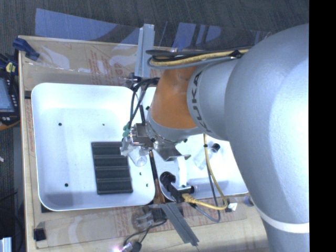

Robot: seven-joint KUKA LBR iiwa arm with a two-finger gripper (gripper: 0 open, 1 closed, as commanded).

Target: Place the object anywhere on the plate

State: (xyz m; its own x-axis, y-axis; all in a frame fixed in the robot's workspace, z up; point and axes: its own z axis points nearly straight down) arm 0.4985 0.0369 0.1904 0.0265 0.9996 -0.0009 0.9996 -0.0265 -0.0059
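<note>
A black ribbed rectangular object lies flat in the left bin, toward its front. My gripper hangs over the wall between the two bins, just beside the object's upper right corner; nothing is seen held in it. The grey arm and its orange band cover most of the right bin. A curved white rim, which may be the plate, peeks out under the wrist at the right bin's front left; the rest of it is hidden.
A yellow cable loops over the right bin's front edge. A grey bracket and wires lie on the wooden bench in front. Blue sheets sit behind the bins, and a dark device at the left edge.
</note>
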